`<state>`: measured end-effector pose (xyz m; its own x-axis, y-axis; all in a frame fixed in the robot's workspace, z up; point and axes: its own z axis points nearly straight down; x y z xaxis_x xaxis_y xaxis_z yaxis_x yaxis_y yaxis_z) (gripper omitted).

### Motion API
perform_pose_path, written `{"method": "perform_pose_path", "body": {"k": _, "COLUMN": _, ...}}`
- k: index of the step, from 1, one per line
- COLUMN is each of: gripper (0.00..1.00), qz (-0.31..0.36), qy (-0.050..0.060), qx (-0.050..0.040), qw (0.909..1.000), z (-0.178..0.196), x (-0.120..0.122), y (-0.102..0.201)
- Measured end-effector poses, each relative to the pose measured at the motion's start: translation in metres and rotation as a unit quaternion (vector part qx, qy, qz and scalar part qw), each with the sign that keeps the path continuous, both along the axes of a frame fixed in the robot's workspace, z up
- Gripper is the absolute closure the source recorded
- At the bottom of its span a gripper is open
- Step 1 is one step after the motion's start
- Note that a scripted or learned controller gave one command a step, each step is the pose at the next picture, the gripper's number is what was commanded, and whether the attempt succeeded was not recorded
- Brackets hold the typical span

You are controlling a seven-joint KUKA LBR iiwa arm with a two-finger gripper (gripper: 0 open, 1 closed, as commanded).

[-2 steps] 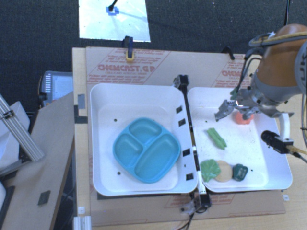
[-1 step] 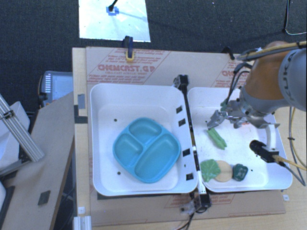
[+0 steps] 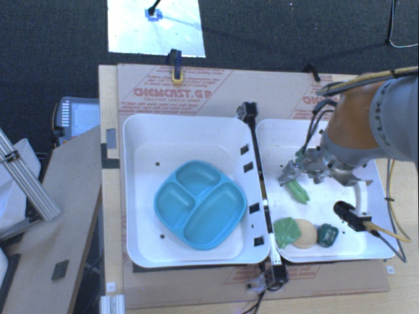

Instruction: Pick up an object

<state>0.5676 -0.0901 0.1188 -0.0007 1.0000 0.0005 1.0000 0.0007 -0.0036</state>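
My gripper [image 3: 289,174] hangs low over the left part of the right bin [image 3: 277,142], with the arm reaching in from the right. A small light green piece [image 3: 298,191] lies just below and to the right of the gripper tip, touching it or very close; I cannot tell whether it is held. Along the front of this bin sit a green leafy piece [image 3: 285,231], a tan round piece [image 3: 304,233] and a dark teal piece [image 3: 327,235], side by side.
The left bin [image 3: 150,136] holds a blue divided plate [image 3: 199,204] at its middle. A black divider with clips [image 3: 254,169] runs between the two bins. Bare white floor shows at the back of the right bin.
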Motion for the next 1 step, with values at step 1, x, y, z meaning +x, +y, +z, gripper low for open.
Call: {"method": "perform_pose_path", "body": {"k": 1, "gripper": 1.00, "qz": 0.000, "qy": -0.003, "qx": -0.0005, "qw": 1.0000, "z": 0.0132, "x": 0.0020, "y": 0.0000}}
